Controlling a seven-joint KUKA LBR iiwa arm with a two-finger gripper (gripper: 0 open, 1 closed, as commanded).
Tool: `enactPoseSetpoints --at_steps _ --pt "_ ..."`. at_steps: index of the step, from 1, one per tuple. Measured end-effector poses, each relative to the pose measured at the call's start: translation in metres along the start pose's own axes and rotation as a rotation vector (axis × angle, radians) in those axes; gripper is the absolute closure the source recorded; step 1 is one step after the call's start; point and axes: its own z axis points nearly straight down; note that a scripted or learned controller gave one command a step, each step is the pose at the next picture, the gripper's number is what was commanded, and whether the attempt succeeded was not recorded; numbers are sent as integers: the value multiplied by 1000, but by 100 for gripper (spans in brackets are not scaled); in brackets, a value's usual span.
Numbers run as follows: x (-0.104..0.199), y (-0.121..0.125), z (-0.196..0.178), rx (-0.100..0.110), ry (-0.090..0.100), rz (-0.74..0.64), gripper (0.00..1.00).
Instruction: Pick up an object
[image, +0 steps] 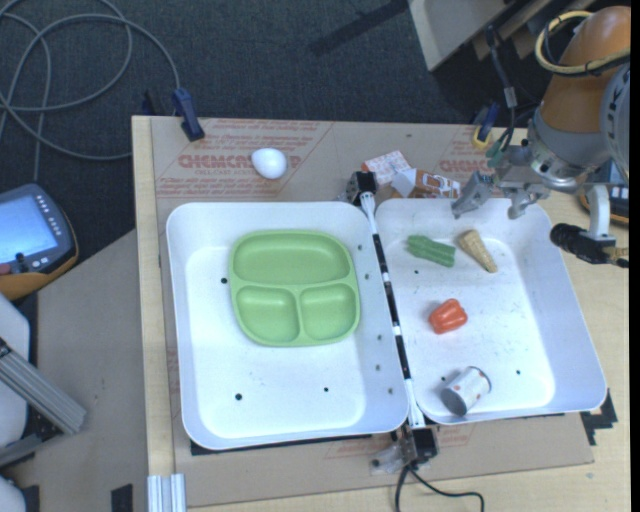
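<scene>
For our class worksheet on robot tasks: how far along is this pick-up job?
Done: nothing lifted yet; the green piece, tan cone, orange piece and metal cup all lie in the right bin. In hand: the open gripper hangs over that bin's far edge, holding nothing. Left: choosing, grasping and lifting an object.

Single fixed camera above bench (300, 150), slanted down (both bins (200, 330)).

The bench (160, 300) bears two white bins (200, 400) (side by side) and a white egg (268, 162).
</scene>
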Motion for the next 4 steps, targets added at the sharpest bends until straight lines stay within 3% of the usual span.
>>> enactPoseSetpoints --at_steps 1,2,3,4 --pt "-16 -21 97 -1 -1 1 0" --pt "6 -2 104 23 -3 -1 0" --pt "36 -2 104 24 -5 0 0" --pt "38 -76 104 2 0 1 0"
